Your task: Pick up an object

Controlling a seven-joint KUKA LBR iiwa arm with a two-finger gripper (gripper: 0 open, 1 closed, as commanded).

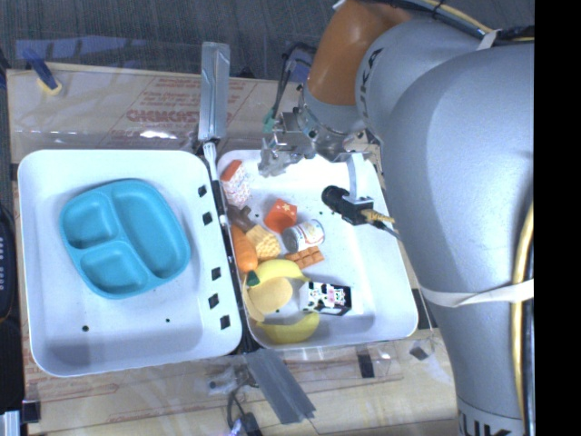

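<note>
Grey arm (454, 153) seen foremost, gripper (270, 158) held above far corner of right bin (374, 271), open or closed cannot be told

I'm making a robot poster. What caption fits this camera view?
A robot's gripper hangs over the toy-food bin; a blue plate lies in the other bin.

Bulky glossy grey arm (454, 153), orange band (340, 48) above wrist, small silvery tool (271, 160)

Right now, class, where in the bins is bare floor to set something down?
Left bin: bare floor between the blue tray and its near wall. Right bin: a bare strip between the small can and its right wall; left half crowded.
</note>
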